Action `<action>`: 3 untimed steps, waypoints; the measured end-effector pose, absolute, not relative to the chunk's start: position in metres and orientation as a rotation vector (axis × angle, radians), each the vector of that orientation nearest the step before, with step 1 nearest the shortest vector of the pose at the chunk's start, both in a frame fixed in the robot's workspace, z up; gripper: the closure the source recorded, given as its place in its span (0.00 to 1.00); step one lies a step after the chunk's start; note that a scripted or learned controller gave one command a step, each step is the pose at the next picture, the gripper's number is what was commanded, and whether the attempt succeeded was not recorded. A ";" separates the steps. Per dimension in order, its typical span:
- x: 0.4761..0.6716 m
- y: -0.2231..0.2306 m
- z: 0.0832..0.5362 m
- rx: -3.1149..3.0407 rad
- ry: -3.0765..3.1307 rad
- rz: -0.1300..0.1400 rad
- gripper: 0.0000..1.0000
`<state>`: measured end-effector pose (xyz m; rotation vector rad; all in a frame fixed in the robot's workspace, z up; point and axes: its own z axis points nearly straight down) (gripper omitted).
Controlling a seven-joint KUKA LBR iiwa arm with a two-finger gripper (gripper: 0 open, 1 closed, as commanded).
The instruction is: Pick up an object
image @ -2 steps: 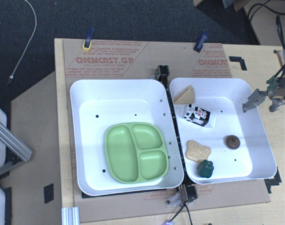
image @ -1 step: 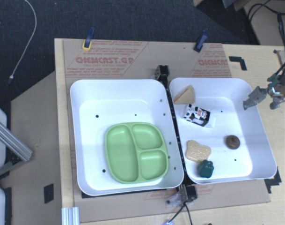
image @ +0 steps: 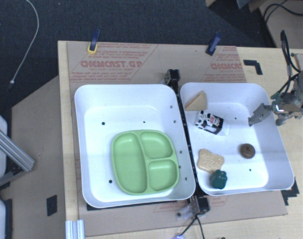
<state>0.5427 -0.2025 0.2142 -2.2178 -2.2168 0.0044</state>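
The cardboard-topped bench (image: 141,59) carries two shallow white plastic bins side by side. The left white bin (image: 91,113), well apart from the tool, holds one item: a pale green plastic plate with three compartments (image: 144,162). The right white bin (image: 275,153) holds five small items. The tool (image: 263,113) hangs over this bin's far right part, by its right wall; whether it is released or clenched cannot be told, and nothing shows in its grasp.

Contents of the right bin, largest first:
- One tan wedge-shaped piece (image: 197,101), left of the tool by the far left corner.
- One black-and-white printed packet (image: 209,121), left of the tool.
- One beige flat biscuit-like piece (image: 210,160), nearer the camera and left of the tool.
- One dark teal lumpy object (image: 219,179), touching the biscuit piece's near edge.
- One small brown round object (image: 248,151), nearest the tool, below it in the view.
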 end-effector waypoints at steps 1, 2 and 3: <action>0.541 -0.207 0.152 -2.218 -2.216 0.004 0.00; 0.536 -0.206 0.108 -2.218 -2.217 0.004 0.00; 0.537 -0.207 0.121 -2.223 -2.222 -0.001 1.00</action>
